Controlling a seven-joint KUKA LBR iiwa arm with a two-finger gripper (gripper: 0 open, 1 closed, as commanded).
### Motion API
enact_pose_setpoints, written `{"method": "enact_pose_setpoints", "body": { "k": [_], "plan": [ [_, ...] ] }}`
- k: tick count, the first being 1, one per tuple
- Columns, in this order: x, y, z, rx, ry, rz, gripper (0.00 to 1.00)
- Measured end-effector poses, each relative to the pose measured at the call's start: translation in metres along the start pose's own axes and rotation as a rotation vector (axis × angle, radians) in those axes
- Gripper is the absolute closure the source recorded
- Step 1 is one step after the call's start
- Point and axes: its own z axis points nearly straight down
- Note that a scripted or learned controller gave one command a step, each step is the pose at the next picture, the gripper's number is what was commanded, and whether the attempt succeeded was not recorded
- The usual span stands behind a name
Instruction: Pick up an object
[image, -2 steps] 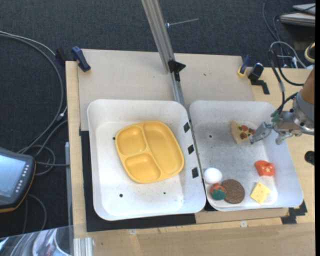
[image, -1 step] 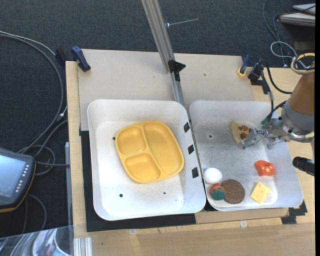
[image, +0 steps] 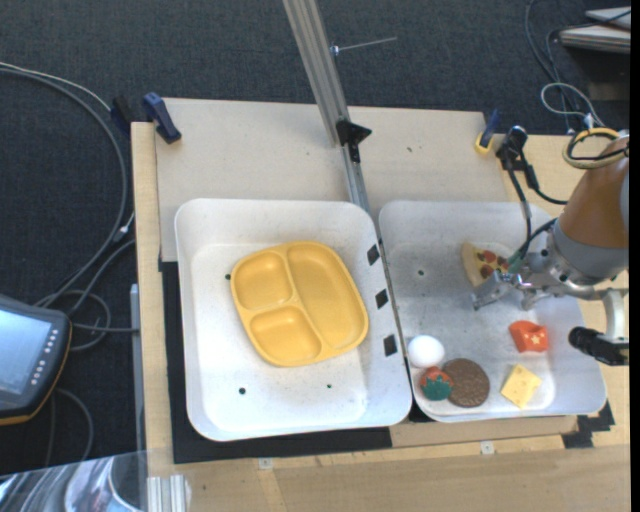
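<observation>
1. in the right bin (image: 400, 230), toward its far right part, a pizza slice (image: 480, 262) is lying flat on the white floor, with the claw (image: 497, 290) sitting just beside its near edge.
2. the metal fingers are pointing left and down at the bin floor; whether they are open or closed, i cannot tell, and nothing is showing between them.
3. the grey arm (image: 590, 240) with its orange band is reaching in from the right edge, above the bin's right side.
4. a red-orange block (image: 529, 337) is lying near the claw, on the side closer to the camera.
5. along the near edge of the same bin, a white egg (image: 426, 351), a red and green piece (image: 436, 383), a brown round cookie (image: 466, 382) and a yellow cheese wedge (image: 520, 386) are sitting in a row, the red piece touching the cookie.
6. the left bin (image: 200, 300) is holding a yellow divided plate (image: 298, 302), tilted a little, well apart from the claw.
7. a metal pole (image: 325, 70) is running from the top down to the gap between the bins.
</observation>
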Motion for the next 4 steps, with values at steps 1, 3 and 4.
{"method": "enact_pose_setpoints", "body": {
  "k": [1, 3, 4],
  "plan": [
    [0.000, 0.002, -0.014, -0.007, -0.001, -0.001, 1.00],
    [0.009, -0.001, -0.120, -0.015, -0.006, -0.002, 1.00],
    [0.009, 0.001, -0.175, -0.015, -0.006, -0.002, 1.00]
  ]
}}
